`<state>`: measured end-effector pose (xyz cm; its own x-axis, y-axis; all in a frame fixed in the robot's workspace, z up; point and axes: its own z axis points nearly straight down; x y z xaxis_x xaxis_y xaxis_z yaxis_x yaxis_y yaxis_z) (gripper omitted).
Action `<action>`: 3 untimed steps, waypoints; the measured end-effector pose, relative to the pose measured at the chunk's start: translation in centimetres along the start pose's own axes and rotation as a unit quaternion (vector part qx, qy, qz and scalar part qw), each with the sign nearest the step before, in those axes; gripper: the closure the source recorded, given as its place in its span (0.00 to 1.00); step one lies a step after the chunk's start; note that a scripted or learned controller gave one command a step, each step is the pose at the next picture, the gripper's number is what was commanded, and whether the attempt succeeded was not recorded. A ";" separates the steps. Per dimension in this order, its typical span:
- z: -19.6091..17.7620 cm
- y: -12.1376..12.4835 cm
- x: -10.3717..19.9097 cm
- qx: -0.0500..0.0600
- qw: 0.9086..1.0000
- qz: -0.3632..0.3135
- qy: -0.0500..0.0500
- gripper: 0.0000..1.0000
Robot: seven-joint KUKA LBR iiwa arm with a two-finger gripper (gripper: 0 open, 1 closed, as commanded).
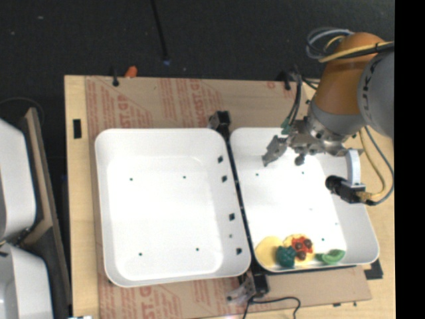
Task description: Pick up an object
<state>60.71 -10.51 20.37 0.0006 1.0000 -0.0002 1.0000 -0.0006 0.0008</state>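
1. Bench (153, 102): a wooden top with red printing along its far edge, bearing two shallow white bins side by side
2. Left bin (113, 244): a bare white floor with a few small dark dots; black clips sit along the seam it shares with its neighbour
3. Right bin (255, 138): its contents are gathered at the near edge, well apart from the tool
4. Yellow piece (267, 250): flat and pale, lying in the near left corner of the right bin, touching the cluster beside it
5. Teal object (285, 258): lies on the yellow piece, against the red object
6. Red object (302, 244): small and dark-spotted, just right of the teal one and touching it
7. Green object (332, 255): elongated, lying at the near edge to the right of the red one
8. Gripper (284, 150): over the far part of the right bin, fingers pointing down and to the left; two finger tips show slightly apart with nothing between them, so it holds no object
9. Arm (345, 78): grey with an orange band, entering from the right above the far right corner of the right bin, with cables looping beside it
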 end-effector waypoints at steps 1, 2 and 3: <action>0.3 -5.0 1.5 0.000 1.000 0.000 0.000 0.00; -2.3 -8.0 -1.2 -0.001 1.000 0.001 -0.001 0.00; 10.9 -6.6 -4.3 0.005 1.000 0.001 0.001 0.00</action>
<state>54.08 -14.81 9.48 0.0030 1.0000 0.0012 0.9999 -0.0030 -0.0096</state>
